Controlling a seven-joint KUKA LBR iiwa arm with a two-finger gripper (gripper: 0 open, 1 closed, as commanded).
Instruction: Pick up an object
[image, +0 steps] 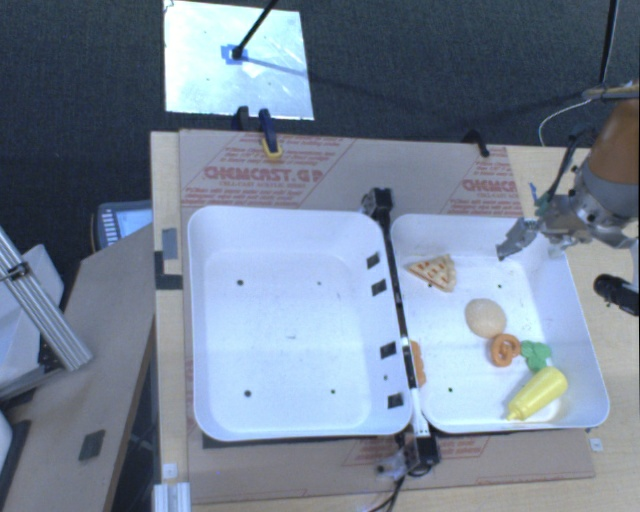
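Note:
The right white bin holds several toy foods. A tan waffle-like wedge lies near its back left. A beige round piece sits in the middle, with an orange ring and a small green piece just in front of it. A yellow bottle lies at the front right. An orange piece rests against the left wall. My gripper hangs over the bin's back right corner, open, with nothing between its fingers. It is well to the right of the wedge.
The left white bin stands beside the right one, with a black clip strip along the shared wall. Both bins rest on a cardboard sheet. A shiny metal plate lies beyond the bench.

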